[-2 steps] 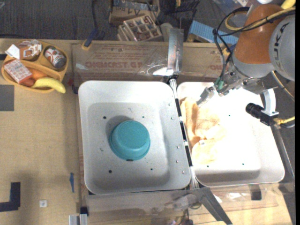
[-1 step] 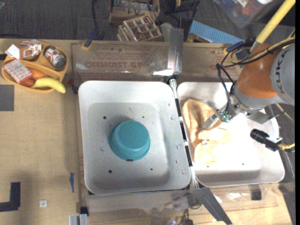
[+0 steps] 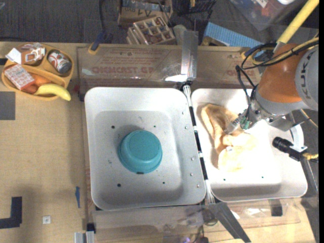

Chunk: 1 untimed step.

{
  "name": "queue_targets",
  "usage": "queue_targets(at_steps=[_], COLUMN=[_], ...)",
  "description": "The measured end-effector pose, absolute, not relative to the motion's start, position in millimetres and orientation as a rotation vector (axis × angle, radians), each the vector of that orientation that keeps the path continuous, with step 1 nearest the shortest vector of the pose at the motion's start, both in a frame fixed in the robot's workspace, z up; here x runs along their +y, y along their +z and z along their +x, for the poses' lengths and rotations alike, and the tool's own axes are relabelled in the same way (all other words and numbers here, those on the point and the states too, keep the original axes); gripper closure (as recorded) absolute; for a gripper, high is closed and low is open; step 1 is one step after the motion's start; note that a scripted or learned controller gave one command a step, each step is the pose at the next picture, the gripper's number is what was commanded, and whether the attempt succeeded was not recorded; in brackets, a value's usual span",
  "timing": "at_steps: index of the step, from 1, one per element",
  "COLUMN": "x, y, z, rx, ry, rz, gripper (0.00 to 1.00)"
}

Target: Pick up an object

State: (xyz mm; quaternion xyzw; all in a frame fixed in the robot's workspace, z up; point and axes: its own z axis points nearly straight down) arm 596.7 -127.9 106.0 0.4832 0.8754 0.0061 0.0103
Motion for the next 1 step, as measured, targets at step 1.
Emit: queue_targets(at_steps=[1], x=[-59.1], y=[200.3], z=[624.7], rx=[2.822], ry=[0.002], rz=[1.371], gripper=[1.00])
